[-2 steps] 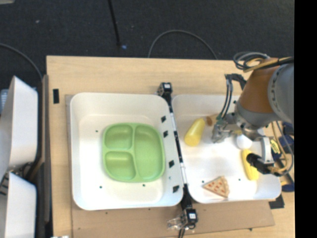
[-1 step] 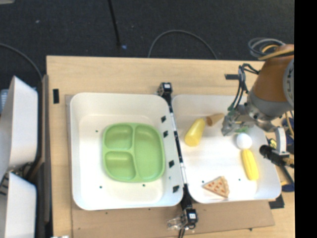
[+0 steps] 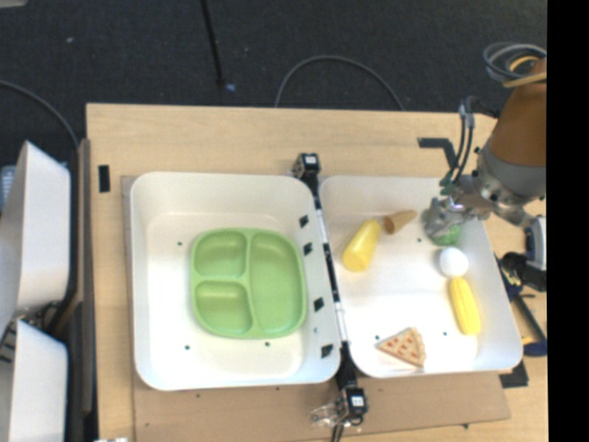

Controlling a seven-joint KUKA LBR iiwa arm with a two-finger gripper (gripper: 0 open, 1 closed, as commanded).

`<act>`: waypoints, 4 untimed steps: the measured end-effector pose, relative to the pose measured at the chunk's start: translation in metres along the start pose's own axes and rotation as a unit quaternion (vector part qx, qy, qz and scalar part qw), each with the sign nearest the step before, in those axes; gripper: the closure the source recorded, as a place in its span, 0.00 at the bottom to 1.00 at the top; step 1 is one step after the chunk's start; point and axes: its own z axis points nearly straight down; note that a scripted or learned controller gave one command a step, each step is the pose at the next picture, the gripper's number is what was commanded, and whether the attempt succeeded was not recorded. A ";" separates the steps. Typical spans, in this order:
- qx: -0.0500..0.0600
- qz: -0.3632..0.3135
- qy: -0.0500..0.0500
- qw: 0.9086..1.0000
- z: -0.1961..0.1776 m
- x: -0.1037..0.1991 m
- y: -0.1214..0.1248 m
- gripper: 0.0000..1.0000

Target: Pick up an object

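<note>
The right bin (image 3: 414, 191) holds several small items. A yellow bottle-shaped piece (image 3: 361, 245) lies near its left wall, with a brown cone (image 3: 400, 220) just to its right. A white ball (image 3: 453, 262), a yellow corn-like piece (image 3: 465, 306) and a pizza slice (image 3: 403, 346) lie further toward the front. My gripper (image 3: 444, 219) hangs low at the bin's far right, directly over a green object (image 3: 448, 235) that it mostly hides. Whether it touches the green object I cannot tell.
The left bin (image 3: 156, 201) carries a green divided plate (image 3: 248, 282). A black clip-lined divider (image 3: 324, 265) separates the two bins. The grey arm with its orange band (image 3: 520, 127) comes in over the right bin's far right corner.
</note>
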 end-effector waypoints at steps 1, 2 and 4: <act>0.003 -0.002 0.001 1.000 0.005 0.052 -0.003 1.00; 0.003 -0.002 0.002 1.000 0.005 0.097 -0.005 1.00; 0.003 -0.003 0.002 1.000 -0.010 0.207 -0.016 1.00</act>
